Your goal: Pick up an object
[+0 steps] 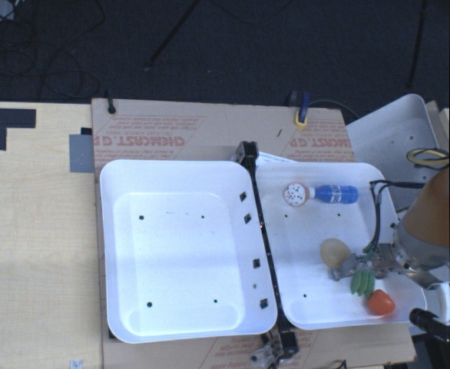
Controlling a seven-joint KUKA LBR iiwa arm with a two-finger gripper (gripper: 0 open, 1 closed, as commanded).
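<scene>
**Small, light pieces clustered at the right bin's near-right corner**

The hand (pixel 353 267) is low inside the right bin (pixel 309 314), close to that bin's near-right corner, with the grey arm (pixel 428 229) coming in over the right rim. Whether it is open or closed cannot be told; nothing is visibly gripped.

Nearest to it lie three small things: a tan rounded piece (pixel 334 251) touching or just beside the hand on its left, a green piece (pixel 362 283) just on the near side of it, and a red-orange piece (pixel 380 303) beside the green one, near the bin's rim. All look like light toy items, probably smooth and prone to rolling or slipping, so a squeeze across the narrowest middle seems best.

Toward the bin's far edge lies a blue bottle (pixel 335 194) with a white speckled cap (pixel 295 194), on its side; its straight body would suit a grip across the barrel. The left bin (pixel 110 206) sits alongside on the desk (pixel 33 229).
</scene>
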